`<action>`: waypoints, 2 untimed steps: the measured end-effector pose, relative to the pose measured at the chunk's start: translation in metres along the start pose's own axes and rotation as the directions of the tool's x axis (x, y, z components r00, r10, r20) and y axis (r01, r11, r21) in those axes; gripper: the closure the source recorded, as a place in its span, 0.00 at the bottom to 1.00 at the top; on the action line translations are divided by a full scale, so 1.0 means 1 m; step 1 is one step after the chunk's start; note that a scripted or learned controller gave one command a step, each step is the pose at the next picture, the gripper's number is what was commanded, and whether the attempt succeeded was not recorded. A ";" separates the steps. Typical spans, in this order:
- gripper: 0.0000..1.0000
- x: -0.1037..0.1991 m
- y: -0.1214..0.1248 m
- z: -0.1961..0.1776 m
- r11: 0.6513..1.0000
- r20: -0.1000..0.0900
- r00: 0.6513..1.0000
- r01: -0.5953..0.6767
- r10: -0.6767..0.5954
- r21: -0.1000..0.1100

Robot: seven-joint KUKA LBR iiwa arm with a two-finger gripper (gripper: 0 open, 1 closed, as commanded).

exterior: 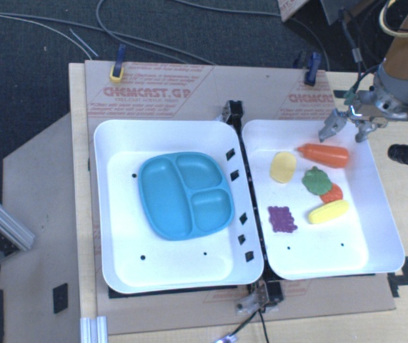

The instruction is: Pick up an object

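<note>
- Camera view: I see the end effector (347, 126) hanging at the far edge of the right bin (375, 252), fingers spread with nothing between them, just above the orange carrot (324, 154).
- The carrot is my likeliest target; it lies across the bin, near the pale yellow piece (283, 167) and the green vegetable (316, 181).
- I'd line the fingers across the carrot's narrow width, centre over its middle, then descend straight, clear of the bin wall.
- The blue tray (186, 194) sits in the left bin (118, 263), well apart.

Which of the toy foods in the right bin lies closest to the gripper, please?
The orange carrot, at the bin's far edge right beneath the open gripper; the others lie farther toward the near side.
</note>
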State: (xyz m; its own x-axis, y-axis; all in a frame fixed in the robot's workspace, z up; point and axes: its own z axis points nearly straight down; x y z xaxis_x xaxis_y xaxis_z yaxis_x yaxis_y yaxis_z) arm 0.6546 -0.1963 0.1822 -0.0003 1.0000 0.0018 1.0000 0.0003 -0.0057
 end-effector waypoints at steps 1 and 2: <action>0.00 0.000 0.010 0.051 1.000 0.000 1.000 0.001 -0.001 0.000; 0.00 0.001 0.010 0.100 1.000 0.000 1.000 0.002 -0.002 -0.001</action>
State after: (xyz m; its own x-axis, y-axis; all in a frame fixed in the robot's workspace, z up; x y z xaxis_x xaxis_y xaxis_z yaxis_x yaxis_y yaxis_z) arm 0.6635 -0.1954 0.0824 -0.0021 1.0000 0.0016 1.0000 0.0021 -0.0050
